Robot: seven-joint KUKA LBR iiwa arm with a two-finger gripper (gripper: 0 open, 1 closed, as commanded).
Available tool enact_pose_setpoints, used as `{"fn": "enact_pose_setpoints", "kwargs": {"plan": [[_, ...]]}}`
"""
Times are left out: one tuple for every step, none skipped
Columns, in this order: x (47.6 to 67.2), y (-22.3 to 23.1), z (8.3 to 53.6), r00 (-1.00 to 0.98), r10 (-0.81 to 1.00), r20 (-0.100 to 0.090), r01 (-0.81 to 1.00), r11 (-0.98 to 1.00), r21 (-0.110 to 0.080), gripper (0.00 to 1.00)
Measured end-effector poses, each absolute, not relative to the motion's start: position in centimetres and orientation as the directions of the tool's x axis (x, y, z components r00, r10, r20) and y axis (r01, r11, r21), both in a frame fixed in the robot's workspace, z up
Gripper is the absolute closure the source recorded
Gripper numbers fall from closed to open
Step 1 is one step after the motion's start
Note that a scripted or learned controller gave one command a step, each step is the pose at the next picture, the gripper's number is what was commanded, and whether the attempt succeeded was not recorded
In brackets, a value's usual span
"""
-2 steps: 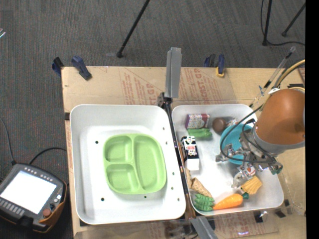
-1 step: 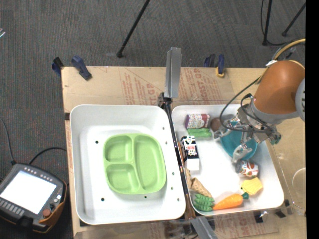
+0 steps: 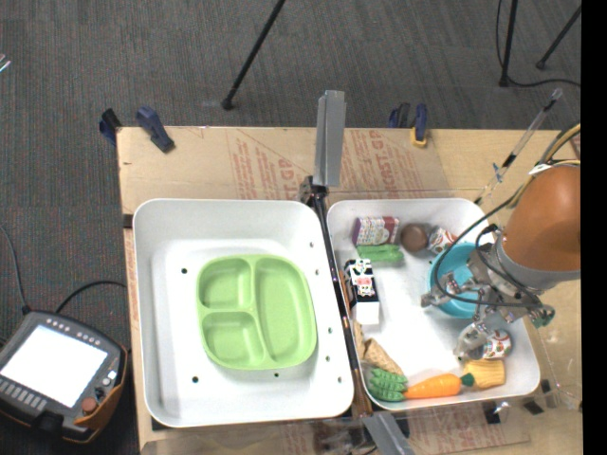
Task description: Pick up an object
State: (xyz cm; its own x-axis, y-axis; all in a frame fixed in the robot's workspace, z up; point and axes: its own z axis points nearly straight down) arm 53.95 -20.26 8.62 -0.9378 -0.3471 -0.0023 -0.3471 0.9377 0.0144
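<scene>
My gripper (image 3: 482, 337) hangs low over the right side of the right bin (image 3: 417, 316), below the grey wrist and orange band. Under its tip lies a small white-and-red item (image 3: 493, 346), partly hidden; whether it touches the gripper I cannot tell. A teal bowl (image 3: 452, 275) sits just left of the wrist, partly covered by it. Along the bin's front lie a yellow corn cob (image 3: 485, 375), an orange carrot (image 3: 434, 386), a green leafy toy (image 3: 386, 381) and a tan wedge (image 3: 378, 354).
At the back of the right bin are a maroon can (image 3: 376, 229), a brown ball (image 3: 413, 238) and a green pod (image 3: 381, 253). A black-and-white carton (image 3: 361, 287) lies by the divider. The left bin (image 3: 156, 254) holds a green divided plate (image 3: 256, 311).
</scene>
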Motion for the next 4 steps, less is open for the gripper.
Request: {"fn": "enact_pose_setpoints", "kwargs": {"plan": [[53.4, -16.1, 8.7, -0.919, -0.394, -0.001, -0.394, 0.919, 0.004, 0.00], [61.7, -17.1, 8.7, -0.942, -0.335, -0.001, -0.335, 0.942, 0.004, 0.00], [61.0, -21.1, 8.8, -0.934, -0.358, -0.002, -0.358, 0.934, 0.002, 0.00], [59.2, -18.8, 8.8, -0.924, -0.381, -0.003, -0.381, 0.924, 0.003, 0.00]]}}
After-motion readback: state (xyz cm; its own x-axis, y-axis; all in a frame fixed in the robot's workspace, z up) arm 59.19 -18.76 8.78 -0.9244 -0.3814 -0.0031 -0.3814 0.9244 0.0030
